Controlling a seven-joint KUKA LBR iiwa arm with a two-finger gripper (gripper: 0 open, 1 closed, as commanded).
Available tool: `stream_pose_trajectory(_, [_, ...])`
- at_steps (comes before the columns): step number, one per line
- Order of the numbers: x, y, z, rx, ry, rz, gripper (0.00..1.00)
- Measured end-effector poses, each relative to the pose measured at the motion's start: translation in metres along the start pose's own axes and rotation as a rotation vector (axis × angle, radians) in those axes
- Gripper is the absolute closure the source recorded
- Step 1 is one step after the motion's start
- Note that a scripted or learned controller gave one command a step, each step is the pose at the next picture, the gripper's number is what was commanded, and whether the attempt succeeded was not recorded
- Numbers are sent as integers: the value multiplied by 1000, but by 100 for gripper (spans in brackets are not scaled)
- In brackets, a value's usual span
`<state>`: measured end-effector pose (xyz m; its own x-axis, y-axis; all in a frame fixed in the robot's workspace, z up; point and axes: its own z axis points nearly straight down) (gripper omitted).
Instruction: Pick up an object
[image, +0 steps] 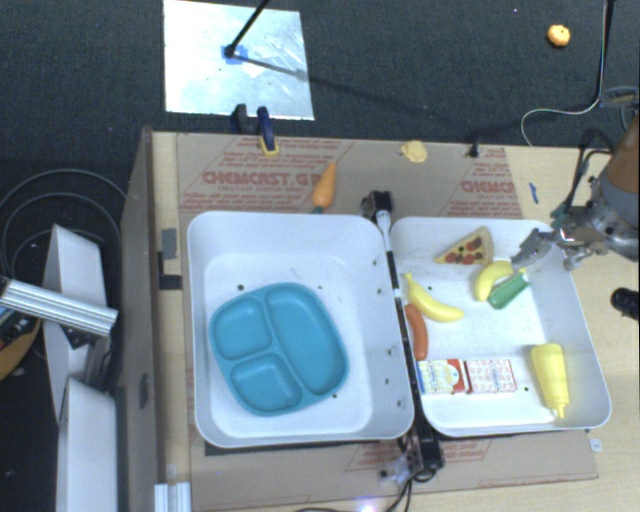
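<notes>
You are looking down on the bench (470, 170), where two white bins are sitting side by side. The left bin (225, 255) is holding a blue divided tray (277, 347) lying flat at its middle. The right bin (575, 330) is carrying the small items: a milk carton (466, 377) lying along the near wall, a yellow bottle (550, 376) resting at the near right corner, a banana (431, 302) lying near the left wall with a red sausage (418, 331) just beside it, a pizza slice (466, 248) sitting toward the far side, and a green marker (508, 290) leaning against a small yellow piece (490, 278). The arm (612, 205) is reaching in from the right, and its pincer (532, 250) is hanging over the far right part of that bin, just above the green marker; you cannot tell how it is set. An orange carrot (323, 186) is lying on the bench beyond the left bin.
</notes>
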<state>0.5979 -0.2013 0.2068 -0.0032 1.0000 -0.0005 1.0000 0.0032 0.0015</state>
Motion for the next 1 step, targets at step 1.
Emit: stream_pose_trajectory(1, [6, 10, 128, 3, 0, -2, 0])
